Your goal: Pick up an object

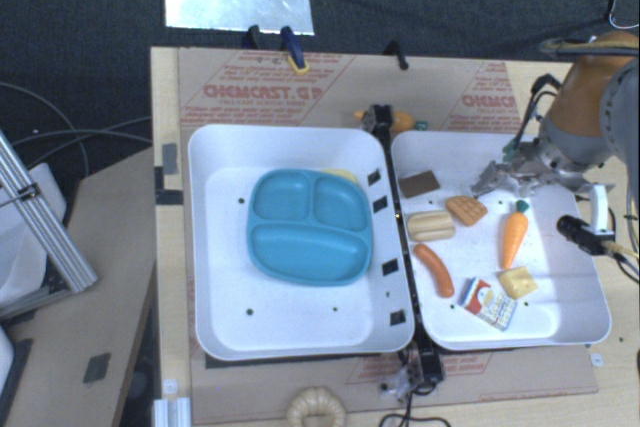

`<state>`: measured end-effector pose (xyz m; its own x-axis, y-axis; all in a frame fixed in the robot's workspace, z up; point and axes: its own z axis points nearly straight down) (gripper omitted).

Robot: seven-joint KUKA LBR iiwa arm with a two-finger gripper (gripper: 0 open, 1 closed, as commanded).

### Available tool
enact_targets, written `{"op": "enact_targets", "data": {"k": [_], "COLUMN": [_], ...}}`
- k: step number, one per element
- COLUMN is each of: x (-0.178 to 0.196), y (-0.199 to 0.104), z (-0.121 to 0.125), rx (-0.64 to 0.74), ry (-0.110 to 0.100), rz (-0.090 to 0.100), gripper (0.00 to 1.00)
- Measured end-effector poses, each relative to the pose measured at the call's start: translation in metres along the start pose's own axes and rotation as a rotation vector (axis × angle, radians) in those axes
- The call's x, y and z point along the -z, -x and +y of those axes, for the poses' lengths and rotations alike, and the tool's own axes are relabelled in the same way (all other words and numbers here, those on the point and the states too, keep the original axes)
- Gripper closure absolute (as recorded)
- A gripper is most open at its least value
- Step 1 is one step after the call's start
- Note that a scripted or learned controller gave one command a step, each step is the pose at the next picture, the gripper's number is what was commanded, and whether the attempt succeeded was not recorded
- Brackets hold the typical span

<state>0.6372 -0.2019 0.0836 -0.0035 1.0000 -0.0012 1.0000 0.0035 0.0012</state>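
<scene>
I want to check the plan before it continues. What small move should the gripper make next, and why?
Probably lower straight down: the gripper hovers by the ridged tan cracker-shaped toy in the right white bin, with nothing between its fingers.

Bench [330, 80], cardboard-topped: two white bins side by side, left bin [215, 215], right bin [575, 290].

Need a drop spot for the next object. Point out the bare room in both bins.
Left bin: bare floor all around the blue plate, widest below it. Right bin: free strip right of the carrot; crowded from the sausage up to the gripper.
</scene>
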Motion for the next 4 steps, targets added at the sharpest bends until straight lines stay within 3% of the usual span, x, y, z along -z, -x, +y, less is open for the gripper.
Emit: {"op": "enact_targets", "data": {"k": [1,3,4], "x": [0.013,0.140,0.142], "y": [0.000,-0.001,-0.001], "z": [0.002,0.012,0.013], "rx": [0.001,0.002,0.003], "ry": [0.006,0.009,0.003], "rz": [-0.001,-0.002,0.000], "gripper": [1.00,1.00,1.00]}}
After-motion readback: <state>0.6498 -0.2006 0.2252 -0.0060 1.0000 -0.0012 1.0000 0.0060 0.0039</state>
